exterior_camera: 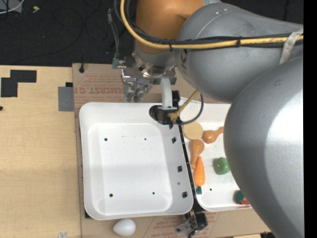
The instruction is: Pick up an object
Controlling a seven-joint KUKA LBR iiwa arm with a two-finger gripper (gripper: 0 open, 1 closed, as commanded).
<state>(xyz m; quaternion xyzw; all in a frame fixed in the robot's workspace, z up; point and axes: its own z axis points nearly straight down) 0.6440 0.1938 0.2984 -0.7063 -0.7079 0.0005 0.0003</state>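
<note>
Overhead, the gripper [132, 90] hangs above the left bin's [89, 133] far rim; whether its fingers are spread cannot be told. Right bin [214, 205] holds a carrot [199, 169], lengthwise along the divider, beside a green piece [221, 165] and tan pear shape [196, 146]. An egg [124, 227] lies on the surface.

1. One fixed camera hangs above the bench [34, 148], looking down at a slant.
2. Both white bins [129, 202] sit close below; the arm [247, 58] looms in from the right.

Bright, even light; soft shadow crosses the left bin [94, 133].
</note>
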